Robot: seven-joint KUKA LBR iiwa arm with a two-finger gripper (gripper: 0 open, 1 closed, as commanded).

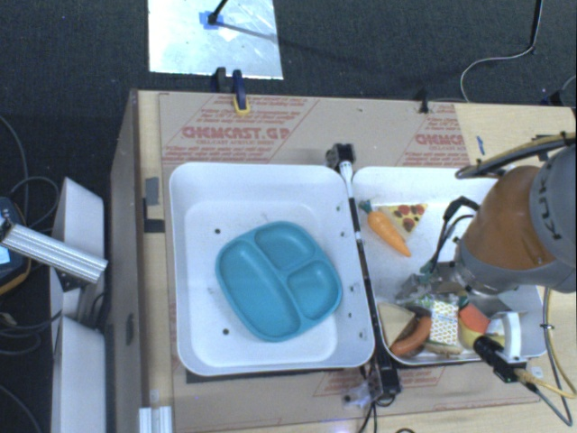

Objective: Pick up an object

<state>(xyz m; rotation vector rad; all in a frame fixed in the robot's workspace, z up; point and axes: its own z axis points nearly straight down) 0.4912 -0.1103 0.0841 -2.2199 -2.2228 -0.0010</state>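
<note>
The task names no single object, so any toy in the right bin may serve. Several lie crowded in its near right corner: a sausage by the near wall, a patterned block touching it, and a red and orange piece just beside the block. Two more lie apart from this heap, near the far left corner of the same bin: a carrot and a pizza slice, touching each other.

The gripper hangs low over the heap, just above the block, at the end of the arm. Its tip is dark and mixed with the toys under it, so I cannot tell how it is set, and no toy is seen in its hold.

I judge that the reaching step is at hand. The next move needs a descent onto one toy only, which is difficult because they touch.

The left bin carries a blue tray in its middle.
</note>
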